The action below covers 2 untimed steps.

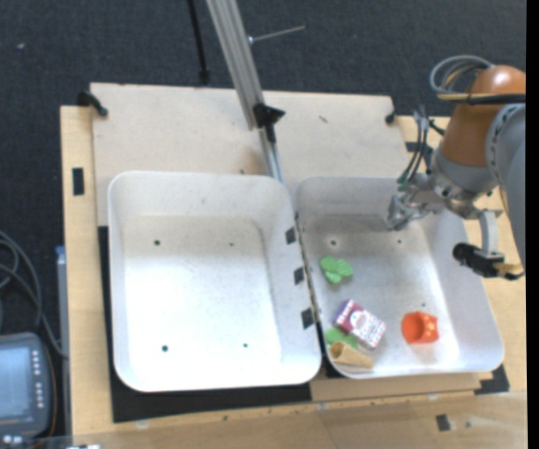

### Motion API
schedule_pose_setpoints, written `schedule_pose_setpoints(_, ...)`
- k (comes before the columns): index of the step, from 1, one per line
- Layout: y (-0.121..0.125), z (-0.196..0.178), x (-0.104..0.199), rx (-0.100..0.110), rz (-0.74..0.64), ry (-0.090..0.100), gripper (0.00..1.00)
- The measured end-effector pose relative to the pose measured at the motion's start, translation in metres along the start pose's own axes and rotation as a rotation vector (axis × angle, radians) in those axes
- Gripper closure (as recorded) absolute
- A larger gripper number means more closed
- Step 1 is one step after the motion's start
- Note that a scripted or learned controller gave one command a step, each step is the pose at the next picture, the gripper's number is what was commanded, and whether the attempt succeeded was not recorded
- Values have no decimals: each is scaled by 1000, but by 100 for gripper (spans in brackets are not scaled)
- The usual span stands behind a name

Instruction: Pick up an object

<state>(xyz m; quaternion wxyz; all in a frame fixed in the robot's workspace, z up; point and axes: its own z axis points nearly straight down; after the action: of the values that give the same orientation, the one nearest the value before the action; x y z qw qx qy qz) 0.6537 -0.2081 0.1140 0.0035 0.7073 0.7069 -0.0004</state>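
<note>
The right bin (457, 293) holds a green object (336, 269) near its left wall and a red and white carton (359, 324) toward the front. A tan cone-like piece (351, 353) with a bit of green beside it lies at the front left corner. An orange object (420, 327) sits at the front right. My gripper (400, 213) hangs over the back of the right bin, well behind all these things. Nothing shows between its fingers.
The left bin (120, 251) stands beside the right one, sharing a middle wall. A slanted metal pole (241, 64) rises from behind the bins' junction. Bare bench board (176, 129) lies behind the bins.
</note>
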Motion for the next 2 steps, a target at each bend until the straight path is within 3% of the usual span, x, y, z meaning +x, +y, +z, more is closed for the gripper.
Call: schedule_pose_setpoints(2,5,-130,1,-5,-4,3,100)
